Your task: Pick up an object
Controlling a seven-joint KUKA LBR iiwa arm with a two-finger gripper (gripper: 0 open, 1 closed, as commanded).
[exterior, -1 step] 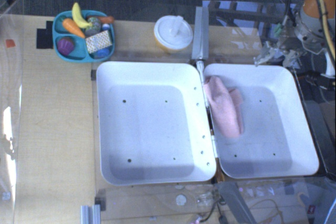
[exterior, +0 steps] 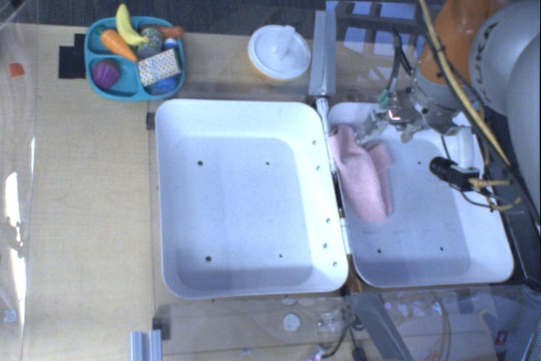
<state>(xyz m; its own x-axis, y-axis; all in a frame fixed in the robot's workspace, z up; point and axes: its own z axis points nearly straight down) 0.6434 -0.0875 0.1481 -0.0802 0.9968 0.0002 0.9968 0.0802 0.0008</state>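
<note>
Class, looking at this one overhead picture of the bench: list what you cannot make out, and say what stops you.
1. The hand: in the camera view, too small and cluttered to tell its state.
2. The pink cloth: whether the hand touches its top end is unclear at the overlap.
3. The small items in the blue tray: some too small to name.
4. The arm: cut off by the right edge.

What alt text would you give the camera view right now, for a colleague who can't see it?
The gripper hangs over the upper left of the right bin, just above a pink cloth lying along that bin's left wall. Behind the left bin sit a blue tray of toy food and a white lidded container.
</note>
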